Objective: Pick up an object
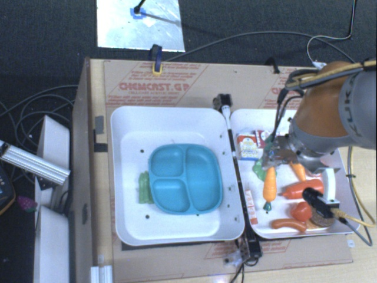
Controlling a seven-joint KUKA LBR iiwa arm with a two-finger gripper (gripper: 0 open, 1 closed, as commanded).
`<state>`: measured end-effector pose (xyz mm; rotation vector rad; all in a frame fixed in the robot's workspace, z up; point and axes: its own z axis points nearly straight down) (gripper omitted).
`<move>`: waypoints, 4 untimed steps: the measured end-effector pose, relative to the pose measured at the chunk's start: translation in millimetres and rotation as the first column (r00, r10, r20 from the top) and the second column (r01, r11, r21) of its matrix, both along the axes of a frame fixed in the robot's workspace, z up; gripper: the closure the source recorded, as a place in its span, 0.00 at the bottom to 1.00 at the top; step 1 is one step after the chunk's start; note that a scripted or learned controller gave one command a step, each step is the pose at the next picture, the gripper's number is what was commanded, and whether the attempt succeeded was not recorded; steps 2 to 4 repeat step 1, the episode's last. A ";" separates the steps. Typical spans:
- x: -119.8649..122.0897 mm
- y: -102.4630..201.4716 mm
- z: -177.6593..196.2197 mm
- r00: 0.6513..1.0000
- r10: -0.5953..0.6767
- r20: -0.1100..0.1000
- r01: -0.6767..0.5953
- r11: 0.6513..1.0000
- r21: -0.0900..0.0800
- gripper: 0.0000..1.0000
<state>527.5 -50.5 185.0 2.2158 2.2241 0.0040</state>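
- A cardboard-topped bench (177,81) stands on dark carpet, with loose cables at the left and a shiny sheet (140,15) on the floor beyond the bench.
- Two white bins sit side by side. The left bin (132,217) holds a blue divided plate (185,178) with a green piece (144,187) just left of the plate.
- The right bin (247,118) is the landmark for the job: inside it lie a carrot (270,184), a small box (250,146) just behind the carrot, a green item (259,171) touching the carrot's left, red and orange pieces (301,188) to the carrot's right, and a sausage (287,224) in front.
- The arm (330,114) hangs over the right bin, and the gripper (277,157) sits low, right above the carrot's top end. Whether the claw is apart or together I cannot tell; the wrist hides it.
- Judging by this, the carrot is the likely target. The toys crowd each other, so a good grasp would come straight down across the carrot's narrow width, clear of the green item and box.
- Risk: a tapered, smooth carrot may slip out as it is lifted.
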 end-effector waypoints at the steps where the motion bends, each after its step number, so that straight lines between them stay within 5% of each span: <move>1: -5.7 3.3 37.7 1.000 0.001 0.000 -0.001 1.000 -0.001 1.00; 4: -5.7 3.3 37.7 1.000 0.001 0.000 -0.001 1.000 -0.001 1.00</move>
